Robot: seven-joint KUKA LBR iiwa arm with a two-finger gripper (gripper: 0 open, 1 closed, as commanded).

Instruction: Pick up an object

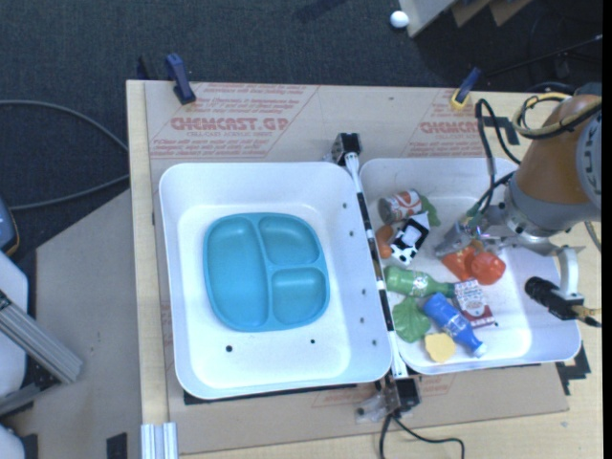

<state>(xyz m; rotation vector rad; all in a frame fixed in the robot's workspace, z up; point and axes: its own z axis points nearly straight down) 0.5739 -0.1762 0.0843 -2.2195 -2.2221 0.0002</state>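
My gripper is low inside the right bin, reaching in from the right just above a red-orange object. Close on its left lie a black-and-white item and an orange piece. An orange-and-white striped object lies toward the bin's back. Toward the front are a red-and-white packet, a blue bottle, a yellow piece and green items. Nothing shows between the gripper's tips.
The left bin holds a blue divided plate. A black clip and rail join the two bins along the middle. Blue and yellow clamps stand at the bench's back edge.
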